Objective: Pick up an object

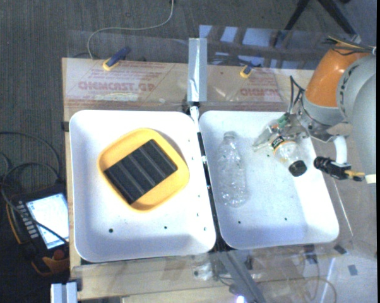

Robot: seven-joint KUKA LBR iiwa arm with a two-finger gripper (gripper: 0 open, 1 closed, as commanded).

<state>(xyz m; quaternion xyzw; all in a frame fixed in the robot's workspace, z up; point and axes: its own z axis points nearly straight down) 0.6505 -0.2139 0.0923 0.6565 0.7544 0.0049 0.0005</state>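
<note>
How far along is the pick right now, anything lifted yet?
Nothing looks lifted. The clear plastic bottle lies flat in the right bin, and the yellow tray sits in the left bin. The gripper is low over the right bin's far corner, beside the bottle. Grasping and lifting remain.

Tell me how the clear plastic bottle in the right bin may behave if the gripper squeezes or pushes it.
The clear plastic bottle looks empty, so it is probably light. Its walls seem thin and crinkled, so they may buckle under a squeeze. It lies on its side on the right bin floor, so a sideways push could make it roll.
</note>
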